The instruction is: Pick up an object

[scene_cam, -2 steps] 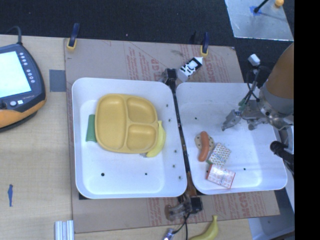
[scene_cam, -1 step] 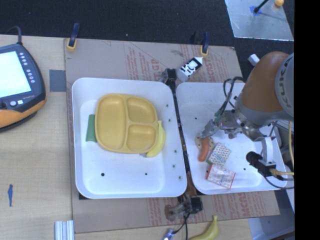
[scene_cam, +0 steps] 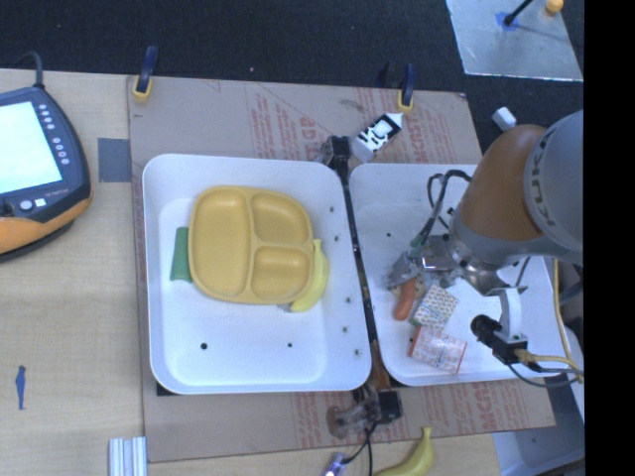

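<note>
In the right bin (scene_cam: 382, 206) my gripper (scene_cam: 419, 269) hangs low over a small pile of objects. An orange sausage-shaped piece (scene_cam: 403, 302) lies just below it, beside a white patterned packet (scene_cam: 435, 307) and a red-and-white packet (scene_cam: 438, 350). The arm's wrist hides the fingers, and nothing shows held between them. In the left bin (scene_cam: 164, 276) a yellow divided plate (scene_cam: 248, 243) lies upside of a green piece (scene_cam: 180, 255), with a yellow banana (scene_cam: 316, 281) against its right edge.
A teach pendant (scene_cam: 30, 172) lies on the bench at far left. Another banana (scene_cam: 412, 457) rests on the cardboard below the bins. Clamps (scene_cam: 145, 72) hold the cardboard's far edge. A black-and-white tag (scene_cam: 378, 133) sits above the bins' gap.
</note>
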Robot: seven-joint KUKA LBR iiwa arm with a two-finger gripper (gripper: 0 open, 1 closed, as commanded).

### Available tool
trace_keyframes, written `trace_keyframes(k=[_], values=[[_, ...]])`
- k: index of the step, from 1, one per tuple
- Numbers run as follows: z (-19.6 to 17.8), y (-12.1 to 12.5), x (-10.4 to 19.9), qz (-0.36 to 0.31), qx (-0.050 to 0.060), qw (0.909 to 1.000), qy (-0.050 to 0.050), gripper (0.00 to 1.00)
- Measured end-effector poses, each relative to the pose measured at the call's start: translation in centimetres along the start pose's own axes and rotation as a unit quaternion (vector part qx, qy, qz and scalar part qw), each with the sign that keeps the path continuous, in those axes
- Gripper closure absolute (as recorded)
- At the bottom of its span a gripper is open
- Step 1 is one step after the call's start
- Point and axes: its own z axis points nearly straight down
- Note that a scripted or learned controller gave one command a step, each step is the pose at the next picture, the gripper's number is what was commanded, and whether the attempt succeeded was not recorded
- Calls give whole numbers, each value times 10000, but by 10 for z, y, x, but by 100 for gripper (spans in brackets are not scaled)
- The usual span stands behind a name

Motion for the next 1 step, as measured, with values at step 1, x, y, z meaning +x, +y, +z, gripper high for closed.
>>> trace_keyframes(k=[1], values=[[-12,2,-1,-21,-12,10000,-7,100]])
